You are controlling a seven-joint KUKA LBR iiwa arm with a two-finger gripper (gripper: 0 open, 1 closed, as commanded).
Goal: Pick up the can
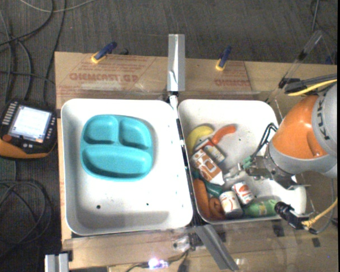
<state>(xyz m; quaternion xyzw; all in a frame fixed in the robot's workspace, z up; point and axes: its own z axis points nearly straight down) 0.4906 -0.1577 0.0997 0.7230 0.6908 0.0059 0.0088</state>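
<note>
Two small cans with red and white labels lie near the front of the right bin (260,109): one can (244,192) and a second can (230,203) beside it to the left. My gripper (237,176) reaches in from the right and hovers just above and behind the cans, low in the bin. Nothing visible is held in it. The grey arm with its orange band (297,135) stands over the bin's right side.
The right bin also holds a brown and white carton (207,163), a yellow item (198,134), an orange chilli-shaped piece (224,132), an orange item (203,197) and a green bottle (260,208). A teal divided tray (118,146) lies in the left bin (73,208).
</note>
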